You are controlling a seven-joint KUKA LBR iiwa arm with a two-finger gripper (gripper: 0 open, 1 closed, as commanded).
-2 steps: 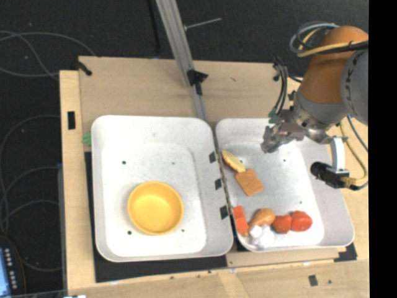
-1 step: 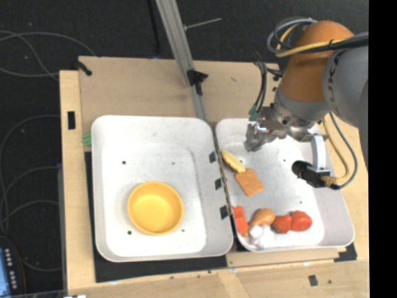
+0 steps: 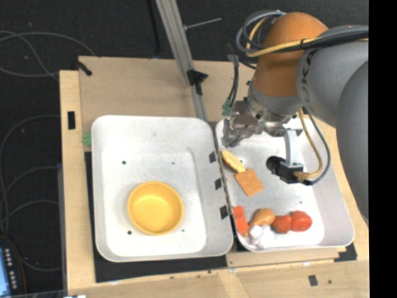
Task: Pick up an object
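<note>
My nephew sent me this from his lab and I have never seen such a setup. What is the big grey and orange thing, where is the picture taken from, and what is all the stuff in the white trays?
The big grey and orange thing is a robot arm, reaching in from the right. The picture comes from one camera fixed above the bench, looking down at a slant. At the arm's end is its gripper, a two-finger hand, low over the top left corner of the right bin. I cannot see anything between its fingers.

Two shallow white trays sit side by side. The left bin has a yellow bowl. The right one has small toy-like pieces: a pale yellow piece just below the gripper, a tan square piece, an orange block, a tan rounded piece, a white piece and two red pieces near the front edge.
</note>
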